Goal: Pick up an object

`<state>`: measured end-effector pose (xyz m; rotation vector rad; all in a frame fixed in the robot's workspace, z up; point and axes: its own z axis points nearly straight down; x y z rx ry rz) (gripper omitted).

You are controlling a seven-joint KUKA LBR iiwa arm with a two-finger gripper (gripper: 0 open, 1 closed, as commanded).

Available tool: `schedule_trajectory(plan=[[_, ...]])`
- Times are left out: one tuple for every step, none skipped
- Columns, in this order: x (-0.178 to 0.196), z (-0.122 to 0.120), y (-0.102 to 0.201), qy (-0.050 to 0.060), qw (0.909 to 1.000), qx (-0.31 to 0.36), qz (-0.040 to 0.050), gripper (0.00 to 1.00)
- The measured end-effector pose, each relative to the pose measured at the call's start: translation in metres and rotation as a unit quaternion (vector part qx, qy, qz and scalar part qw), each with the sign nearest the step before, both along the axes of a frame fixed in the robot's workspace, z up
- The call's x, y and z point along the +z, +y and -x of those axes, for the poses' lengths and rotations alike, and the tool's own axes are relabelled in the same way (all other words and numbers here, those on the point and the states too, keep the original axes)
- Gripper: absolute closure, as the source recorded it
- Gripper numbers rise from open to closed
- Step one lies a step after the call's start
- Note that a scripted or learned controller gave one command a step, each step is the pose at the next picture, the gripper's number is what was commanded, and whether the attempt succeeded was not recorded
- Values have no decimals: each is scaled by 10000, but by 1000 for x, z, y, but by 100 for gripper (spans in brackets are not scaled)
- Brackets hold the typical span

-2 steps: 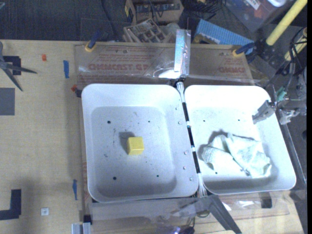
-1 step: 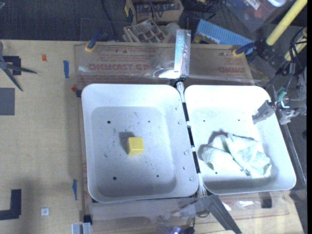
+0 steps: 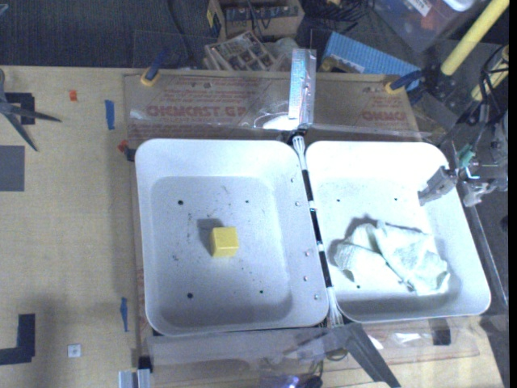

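A small yellow block (image 3: 225,242) lies near the middle of the left bin (image 3: 161,168). In the right bin (image 3: 363,156) a crumpled white cloth with pale green tints (image 3: 397,255) is spread over the front half. My gripper (image 3: 438,185) reaches in over the right bin's far right rim. It is above and to the right of the cloth and apart from it. Nothing shows in its grasp.
A metal strip (image 3: 302,87) stands upright behind the joint between the two bins. Cardboard (image 3: 210,107) lies behind the bins. Cables and boxes crowd the back. A yellow pole (image 3: 478,24) slants at the top right. The wooden bench (image 3: 65,217) extends to the left.
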<state>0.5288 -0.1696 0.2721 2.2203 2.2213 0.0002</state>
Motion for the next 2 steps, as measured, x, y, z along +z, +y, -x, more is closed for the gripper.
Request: schedule_trajectory(plan=[[0,0,0,0,10000,0,0,0],[85,-72,-40,-18,9996,287,10,0]])
